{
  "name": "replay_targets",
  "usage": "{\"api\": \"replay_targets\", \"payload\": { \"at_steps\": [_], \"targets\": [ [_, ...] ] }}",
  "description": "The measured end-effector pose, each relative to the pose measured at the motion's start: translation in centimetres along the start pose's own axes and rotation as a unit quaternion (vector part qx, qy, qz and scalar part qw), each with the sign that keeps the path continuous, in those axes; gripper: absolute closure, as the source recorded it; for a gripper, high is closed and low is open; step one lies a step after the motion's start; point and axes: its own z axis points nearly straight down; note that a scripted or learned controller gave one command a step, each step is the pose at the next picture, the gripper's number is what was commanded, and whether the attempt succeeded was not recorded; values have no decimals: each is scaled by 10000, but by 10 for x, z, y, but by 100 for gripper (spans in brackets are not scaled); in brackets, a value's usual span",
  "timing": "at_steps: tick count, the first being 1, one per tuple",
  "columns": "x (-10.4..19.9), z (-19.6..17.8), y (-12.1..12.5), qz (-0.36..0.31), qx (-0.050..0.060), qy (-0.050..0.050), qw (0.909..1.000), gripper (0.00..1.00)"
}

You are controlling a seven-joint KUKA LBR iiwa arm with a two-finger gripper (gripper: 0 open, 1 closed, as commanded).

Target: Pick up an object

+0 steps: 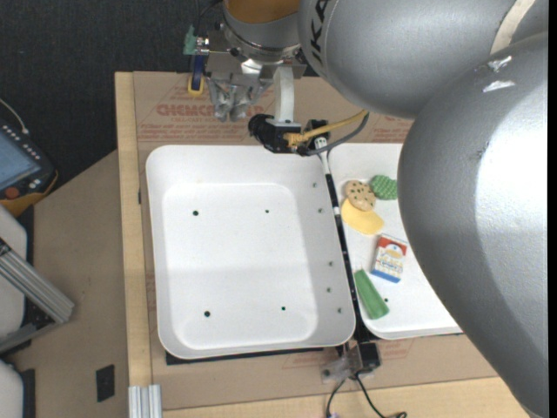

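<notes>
Pincer: we see the grey two-finger gripper [231, 103] hanging under the orange-banded wrist, above the cardboard-brown bench top [130, 233] just beyond the far edge of the left shallow white bin [165, 259]; its metal fingers [224, 104] look close together with nothing between them, so we judge it to be carrying nothing (the view is too coarse for us to tell how wide the gap is).

Things to pick: all lie in the right shallow white bin [418, 320], along its left wall: a round speckled tan cookie [359, 195], a ridged green leaf-like piece [384, 186] just beside it, a soft yellow lump [362, 220] touching the cookie's near side, a small white, red and blue carton [389, 259] and a flat green strip [372, 293] toward the near edge.

Direction from pincer: the cluster lies to the right and nearer the camera, across the dividing rims.

Nearest candidate: we judge the cookie and the leaf piece closest to the gripper.

Long axis: the green strip runs roughly along the bin's left wall, far to near; the carton likewise, slightly tilted.

What the move turns on: we think the arm must cross over the rims into the right bin before descending.
</notes>
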Motion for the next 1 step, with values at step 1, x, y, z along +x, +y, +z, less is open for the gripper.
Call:
{"api": "replay_targets", "payload": {
  "at_steps": [1],
  "targets": [
    [1, -16, -1, -6, -35, 20, 10000, 100]
  ]
}}
